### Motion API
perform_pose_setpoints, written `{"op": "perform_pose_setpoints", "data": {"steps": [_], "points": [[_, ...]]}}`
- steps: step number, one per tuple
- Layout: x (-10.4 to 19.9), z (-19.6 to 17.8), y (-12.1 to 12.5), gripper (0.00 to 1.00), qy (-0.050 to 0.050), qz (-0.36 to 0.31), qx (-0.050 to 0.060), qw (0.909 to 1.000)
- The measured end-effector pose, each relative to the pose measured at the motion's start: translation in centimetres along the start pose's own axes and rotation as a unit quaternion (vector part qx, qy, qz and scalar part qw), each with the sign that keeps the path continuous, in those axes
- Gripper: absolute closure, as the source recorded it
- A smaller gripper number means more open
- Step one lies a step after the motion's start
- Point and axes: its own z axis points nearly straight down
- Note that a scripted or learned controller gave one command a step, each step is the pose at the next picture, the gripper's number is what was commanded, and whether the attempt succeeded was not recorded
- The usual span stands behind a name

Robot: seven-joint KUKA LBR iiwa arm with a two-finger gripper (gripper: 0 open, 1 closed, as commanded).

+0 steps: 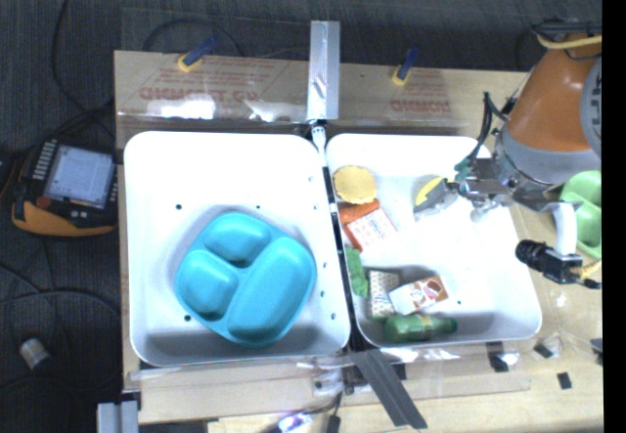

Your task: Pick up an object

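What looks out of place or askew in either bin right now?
The blue divided tray lies skewed in the left bin, turned at an angle to its walls. In the right bin, the items crowd along the left wall and near edge. Nothing looks spilled or broken.

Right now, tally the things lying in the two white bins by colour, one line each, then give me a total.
Blue: 1, the divided tray in the left bin.
Yellow-tan: 1, the round item in the right bin.
Orange-red: 1, the packet.
Green: 1, the bottle.
White and brown: 1, the small carton.
Total: 5.
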Motion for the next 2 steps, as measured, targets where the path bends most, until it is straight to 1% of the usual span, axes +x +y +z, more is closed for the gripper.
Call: {"op": "perform_pose_setpoints", "data": {"steps": [1, 2], "points": [[-3.3, 6.1, 8.5, 0.00, 0.000, -0.002, 0.000, 1.0000], [-6.0, 11.4, 10.8, 0.00, -0.002, -0.013, -0.008, 0.9999]]}}
